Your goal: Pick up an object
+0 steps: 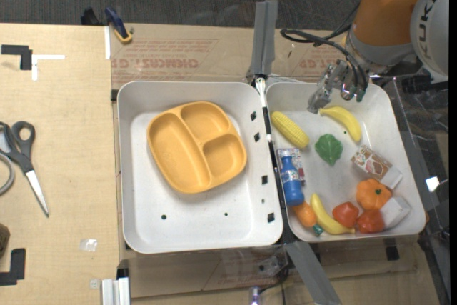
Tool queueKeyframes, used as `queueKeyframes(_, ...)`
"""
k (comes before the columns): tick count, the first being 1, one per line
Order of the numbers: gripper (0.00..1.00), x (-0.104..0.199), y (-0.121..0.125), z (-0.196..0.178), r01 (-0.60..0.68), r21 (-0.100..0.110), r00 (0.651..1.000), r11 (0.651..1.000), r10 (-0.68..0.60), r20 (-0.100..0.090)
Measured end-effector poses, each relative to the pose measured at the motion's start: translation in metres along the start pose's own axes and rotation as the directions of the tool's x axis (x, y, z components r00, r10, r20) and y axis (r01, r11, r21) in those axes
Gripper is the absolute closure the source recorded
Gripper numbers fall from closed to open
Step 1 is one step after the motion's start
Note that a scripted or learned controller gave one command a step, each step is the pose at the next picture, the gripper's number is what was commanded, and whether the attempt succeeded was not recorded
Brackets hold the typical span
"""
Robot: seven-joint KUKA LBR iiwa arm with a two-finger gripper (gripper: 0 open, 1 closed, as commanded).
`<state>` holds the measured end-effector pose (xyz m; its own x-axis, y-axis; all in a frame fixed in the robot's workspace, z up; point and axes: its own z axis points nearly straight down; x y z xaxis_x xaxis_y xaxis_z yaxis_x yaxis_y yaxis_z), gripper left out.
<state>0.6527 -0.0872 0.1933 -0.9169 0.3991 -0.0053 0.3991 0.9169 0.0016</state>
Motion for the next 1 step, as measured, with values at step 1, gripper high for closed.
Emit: queueKeyframes(1,1.0,0.0077,-0.0944,0.0268,0.204,0.001,0.979,0.979,-0.204,-0.002)
